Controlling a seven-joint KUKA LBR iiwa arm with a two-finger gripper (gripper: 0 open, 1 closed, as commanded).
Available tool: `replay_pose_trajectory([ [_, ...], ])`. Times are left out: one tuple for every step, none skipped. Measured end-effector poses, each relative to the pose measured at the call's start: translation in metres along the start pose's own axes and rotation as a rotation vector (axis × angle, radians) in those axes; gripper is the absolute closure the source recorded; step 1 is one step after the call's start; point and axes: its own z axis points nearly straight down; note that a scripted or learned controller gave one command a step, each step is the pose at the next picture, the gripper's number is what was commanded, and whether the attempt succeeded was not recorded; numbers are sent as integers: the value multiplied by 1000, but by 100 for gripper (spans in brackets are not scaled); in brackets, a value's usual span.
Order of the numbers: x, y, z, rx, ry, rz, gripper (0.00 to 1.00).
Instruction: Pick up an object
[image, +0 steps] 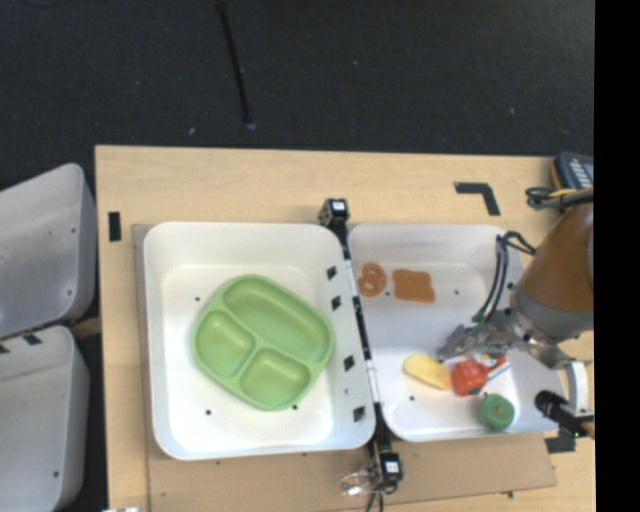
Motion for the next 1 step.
replay_pose_trajectory([
  [-3, 3, -15, -12, -5, 6, 100],
])
